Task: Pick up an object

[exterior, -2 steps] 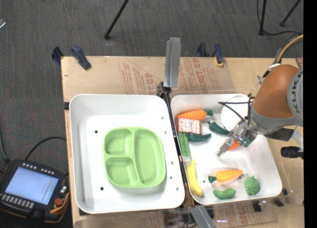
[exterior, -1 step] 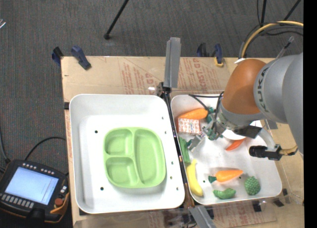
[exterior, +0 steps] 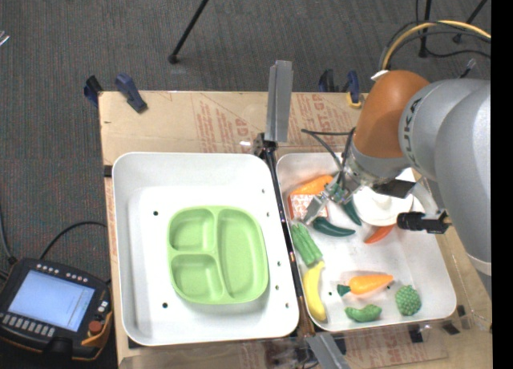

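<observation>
1. Reaching in from the right, the gripper hangs low over the upper left part of the right bin, its two fingers spread apart with nothing between them.
2. One fingertip points down toward the green okra-like pod; I can't tell whether it touches.
3. Just beside the fingers sits an orange-and-white carton, with an orange pepper along its upper edge.
4. A dark green pepper lies right of the fingers, next to a white bowl and a small red-orange chilli.
5. Lower in that bin: a yellow banana along the left wall, a carrot, a little green pickle and a knobbly green broccoli-like piece.
6. The left bin holds a light green divided plate, lying flat in the middle.
7. Over at the bench's lower left corner rests a teach pendant with its screen lit.
</observation>
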Robot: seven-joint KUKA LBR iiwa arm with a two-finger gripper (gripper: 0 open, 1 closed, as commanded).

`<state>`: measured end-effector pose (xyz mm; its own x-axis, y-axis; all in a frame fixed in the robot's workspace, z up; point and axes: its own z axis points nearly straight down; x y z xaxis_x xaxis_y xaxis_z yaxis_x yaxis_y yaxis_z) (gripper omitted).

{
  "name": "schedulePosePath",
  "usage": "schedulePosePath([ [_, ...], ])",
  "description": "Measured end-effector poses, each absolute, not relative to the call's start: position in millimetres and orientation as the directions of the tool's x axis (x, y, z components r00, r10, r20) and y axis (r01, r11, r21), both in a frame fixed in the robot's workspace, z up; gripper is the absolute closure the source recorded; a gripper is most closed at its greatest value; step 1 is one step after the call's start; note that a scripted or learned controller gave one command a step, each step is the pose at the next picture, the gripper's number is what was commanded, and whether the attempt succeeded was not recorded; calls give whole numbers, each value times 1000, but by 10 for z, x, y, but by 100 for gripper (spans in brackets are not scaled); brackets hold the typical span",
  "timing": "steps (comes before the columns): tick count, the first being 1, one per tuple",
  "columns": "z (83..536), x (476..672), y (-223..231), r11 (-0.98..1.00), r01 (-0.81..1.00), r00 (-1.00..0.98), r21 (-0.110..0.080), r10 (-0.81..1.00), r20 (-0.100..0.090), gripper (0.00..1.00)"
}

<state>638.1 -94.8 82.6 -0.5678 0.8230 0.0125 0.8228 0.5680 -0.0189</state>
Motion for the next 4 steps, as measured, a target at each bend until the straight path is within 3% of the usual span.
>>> schedulePosePath([
  [1, 875, 6183, -941, 501, 866, -501, -2, 866, 1, 0],
  [2, 874, 6054, -930, 479, 878, -479, -2, 878, 0, 0],
  [3, 870, 6130, -891, 368, 930, -368, -1, 930, 1, 0],
  [4, 960, 6125, -890, 373, 928, -373, -4, 928, 2, 100],
])
